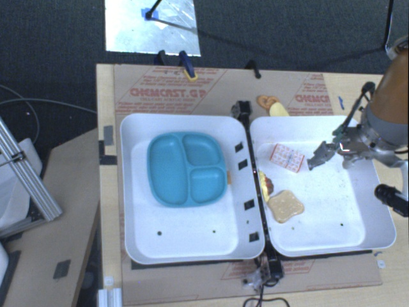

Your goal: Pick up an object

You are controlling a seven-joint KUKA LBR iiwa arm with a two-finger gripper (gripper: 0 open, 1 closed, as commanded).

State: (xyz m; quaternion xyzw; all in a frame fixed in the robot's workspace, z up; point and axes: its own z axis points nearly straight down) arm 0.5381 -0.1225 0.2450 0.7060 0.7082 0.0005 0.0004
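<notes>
My gripper (333,158) hangs over the right bin (377,235), near its upper right part, at the end of the grey arm with its orange band. Its fingers stand apart, open, with nothing between them. A red-and-white checkered packet (287,157) lies just left of the gripper on the bin floor. Lower down, a slice of toy toast (285,205) rests near the bin's left wall. A small burger-like toy (265,185) sits against that wall above the toast.
The left bin (137,229) holds a blue divided plate (187,169). A yellow toy (278,110) and a brown pretzel-like piece (266,100) lie on the cardboard behind the right bin. A black divider with clips (249,171) runs between the bins.
</notes>
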